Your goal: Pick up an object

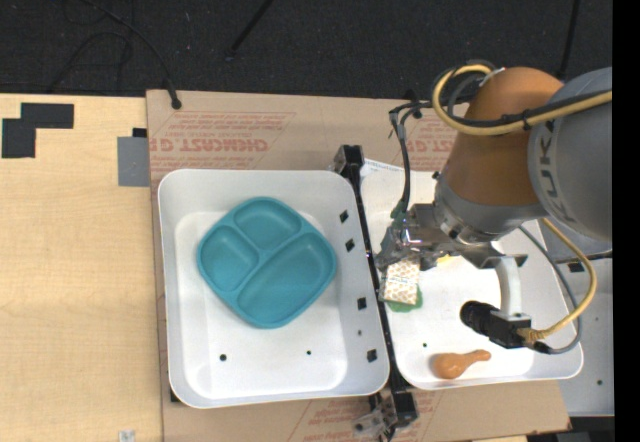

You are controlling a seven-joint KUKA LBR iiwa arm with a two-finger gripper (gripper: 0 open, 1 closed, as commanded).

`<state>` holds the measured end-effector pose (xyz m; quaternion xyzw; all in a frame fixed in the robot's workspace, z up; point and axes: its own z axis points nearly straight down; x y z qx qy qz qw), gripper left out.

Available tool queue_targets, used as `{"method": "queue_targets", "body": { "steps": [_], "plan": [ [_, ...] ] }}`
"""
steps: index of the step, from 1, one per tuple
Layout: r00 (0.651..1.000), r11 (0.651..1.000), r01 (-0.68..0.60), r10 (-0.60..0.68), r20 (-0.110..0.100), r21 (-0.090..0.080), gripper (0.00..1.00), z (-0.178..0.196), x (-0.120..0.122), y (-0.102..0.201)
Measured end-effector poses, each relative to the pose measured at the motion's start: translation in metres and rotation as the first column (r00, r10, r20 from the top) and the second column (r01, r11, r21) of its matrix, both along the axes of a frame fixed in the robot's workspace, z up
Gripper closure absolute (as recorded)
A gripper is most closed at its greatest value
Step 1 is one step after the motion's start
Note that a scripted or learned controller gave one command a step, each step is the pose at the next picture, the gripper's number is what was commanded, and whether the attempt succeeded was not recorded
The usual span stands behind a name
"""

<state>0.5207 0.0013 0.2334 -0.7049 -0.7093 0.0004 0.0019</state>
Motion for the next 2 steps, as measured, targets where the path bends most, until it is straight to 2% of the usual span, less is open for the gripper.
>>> {"method": "queue_targets", "body": {
  "steps": [1, 2],
  "plan": [
    [1.0, 1.0, 0.001, -0.001, -0.002, -0.001, 1.0, -0.012, 0.007, 0.055],
    [1.0, 1.0, 0.002, -0.002, 0.001, -0.002, 1.0, -0.005, 0.029, 0.108]
  ]
}}
